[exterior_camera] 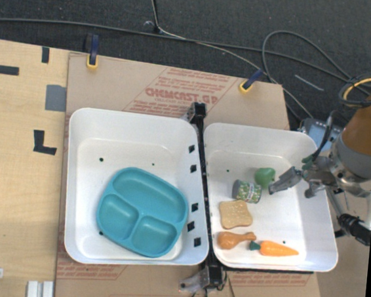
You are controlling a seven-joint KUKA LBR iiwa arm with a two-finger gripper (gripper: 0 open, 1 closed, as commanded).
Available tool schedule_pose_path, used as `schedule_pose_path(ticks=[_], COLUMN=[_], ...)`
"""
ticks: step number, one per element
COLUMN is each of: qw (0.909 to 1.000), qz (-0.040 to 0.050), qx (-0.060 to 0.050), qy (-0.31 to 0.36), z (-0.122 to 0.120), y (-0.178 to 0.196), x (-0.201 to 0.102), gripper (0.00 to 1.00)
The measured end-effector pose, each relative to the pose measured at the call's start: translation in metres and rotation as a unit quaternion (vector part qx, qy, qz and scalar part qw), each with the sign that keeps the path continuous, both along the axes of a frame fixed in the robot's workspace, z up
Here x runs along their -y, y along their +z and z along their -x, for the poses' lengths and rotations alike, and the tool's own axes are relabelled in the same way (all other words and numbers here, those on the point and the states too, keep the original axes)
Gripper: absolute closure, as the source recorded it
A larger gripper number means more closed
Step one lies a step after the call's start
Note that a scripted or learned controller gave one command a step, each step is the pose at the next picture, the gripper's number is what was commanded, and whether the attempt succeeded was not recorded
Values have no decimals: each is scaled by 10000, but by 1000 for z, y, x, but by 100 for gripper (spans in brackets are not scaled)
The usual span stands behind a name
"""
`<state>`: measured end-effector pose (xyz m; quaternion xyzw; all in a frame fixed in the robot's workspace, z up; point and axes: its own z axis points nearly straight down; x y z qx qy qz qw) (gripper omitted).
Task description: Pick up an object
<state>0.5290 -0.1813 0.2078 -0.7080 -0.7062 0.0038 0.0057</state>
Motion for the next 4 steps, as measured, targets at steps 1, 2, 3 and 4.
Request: schedule_pose_path(ticks=[1, 2, 3, 4], qw=[10000, 10000, 10000, 10000], qz=[13, 14, 7, 23], qx=[60, 39, 33, 66], qy=[17, 12, 19, 18], z=[-3, -3, -5, -5], y=[6, -41, -105, -123], x=[0, 7, 2, 2], gripper=[0, 0, 0, 0])
